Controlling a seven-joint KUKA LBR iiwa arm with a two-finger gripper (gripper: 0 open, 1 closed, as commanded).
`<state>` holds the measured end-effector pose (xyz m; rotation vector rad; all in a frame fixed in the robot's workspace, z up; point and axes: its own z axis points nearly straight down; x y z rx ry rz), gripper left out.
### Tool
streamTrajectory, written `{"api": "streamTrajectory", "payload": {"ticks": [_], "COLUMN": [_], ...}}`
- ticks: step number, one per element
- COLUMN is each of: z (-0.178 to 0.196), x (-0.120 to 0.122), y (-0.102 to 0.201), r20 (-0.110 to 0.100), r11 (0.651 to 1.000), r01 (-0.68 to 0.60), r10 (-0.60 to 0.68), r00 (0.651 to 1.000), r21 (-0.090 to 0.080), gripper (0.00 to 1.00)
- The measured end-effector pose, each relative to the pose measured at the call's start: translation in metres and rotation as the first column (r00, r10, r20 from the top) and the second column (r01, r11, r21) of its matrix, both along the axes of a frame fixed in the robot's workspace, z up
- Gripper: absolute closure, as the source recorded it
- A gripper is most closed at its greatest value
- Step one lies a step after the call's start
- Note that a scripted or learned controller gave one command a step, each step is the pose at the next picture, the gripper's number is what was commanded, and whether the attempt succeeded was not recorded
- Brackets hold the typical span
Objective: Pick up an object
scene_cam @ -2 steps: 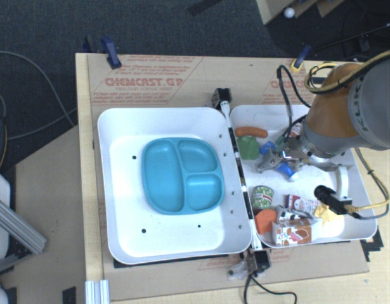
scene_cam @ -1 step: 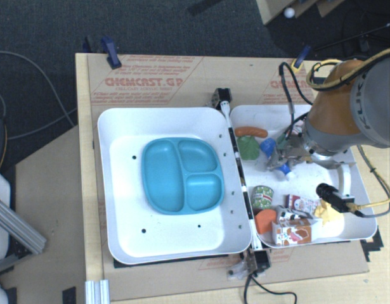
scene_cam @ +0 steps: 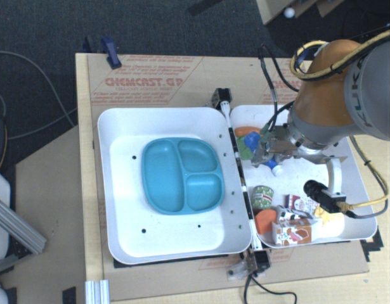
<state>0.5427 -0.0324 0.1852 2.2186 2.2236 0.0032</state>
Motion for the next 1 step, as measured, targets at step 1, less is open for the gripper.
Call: {"api": "streamTrajectory", "payload": {"ticks": [1], "z": [0.0534], "x": [0.0072], "y": [0.0455], "r20": [0.0], "r11": [1.0], "r01": [0.0], "r10": [0.0], "r00": [1.0], "r21": [0.0], "gripper": [1.0]}}
